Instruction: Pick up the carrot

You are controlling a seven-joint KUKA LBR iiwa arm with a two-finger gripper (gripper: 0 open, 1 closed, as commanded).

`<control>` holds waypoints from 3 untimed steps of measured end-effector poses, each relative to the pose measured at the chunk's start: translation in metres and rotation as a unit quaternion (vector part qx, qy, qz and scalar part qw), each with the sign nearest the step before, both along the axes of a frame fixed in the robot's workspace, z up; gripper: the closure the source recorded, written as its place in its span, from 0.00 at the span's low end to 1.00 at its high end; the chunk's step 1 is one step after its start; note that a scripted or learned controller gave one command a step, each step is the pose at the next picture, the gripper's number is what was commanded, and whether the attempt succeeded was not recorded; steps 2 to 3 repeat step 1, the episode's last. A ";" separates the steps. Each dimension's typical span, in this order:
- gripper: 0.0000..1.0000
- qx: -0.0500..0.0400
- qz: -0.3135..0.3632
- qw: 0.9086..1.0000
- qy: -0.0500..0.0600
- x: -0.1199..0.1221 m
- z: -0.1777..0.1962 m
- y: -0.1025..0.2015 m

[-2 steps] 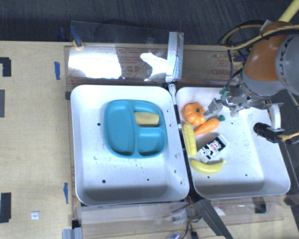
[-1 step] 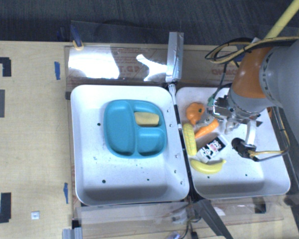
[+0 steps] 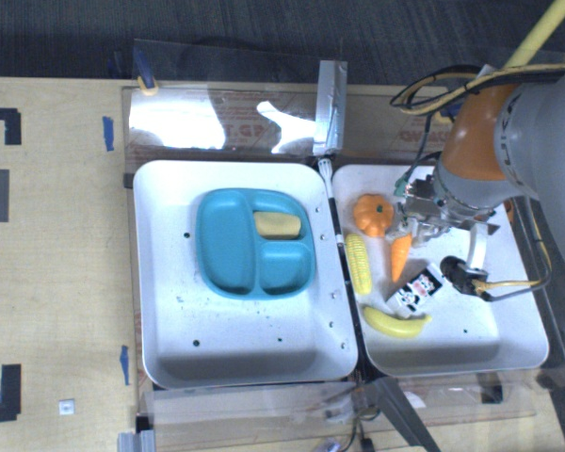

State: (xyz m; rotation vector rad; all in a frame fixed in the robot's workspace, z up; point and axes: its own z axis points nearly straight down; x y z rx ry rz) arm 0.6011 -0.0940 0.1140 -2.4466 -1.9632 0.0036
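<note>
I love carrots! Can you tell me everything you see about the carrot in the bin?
The carrot is small, bright orange and cone-shaped, and looks like smooth toy plastic. It lies in the right white bin, its wide end under the robot's claw and its tip pointing at a black-and-white block. A little orange pumpkin sits just above and left of it, and a yellow corn cob lies beside it on the left. Whether the claw grips it is unclear.

We note the tool point(image 3: 416, 222) poised directly above the carrot's point(image 3: 399, 256) upper end in the right bin point(image 3: 471, 347), beside the orange point(image 3: 372, 213).
</note>
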 end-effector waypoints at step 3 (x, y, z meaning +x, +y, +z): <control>1.00 -0.001 -0.148 0.989 -0.004 0.008 0.121 0.026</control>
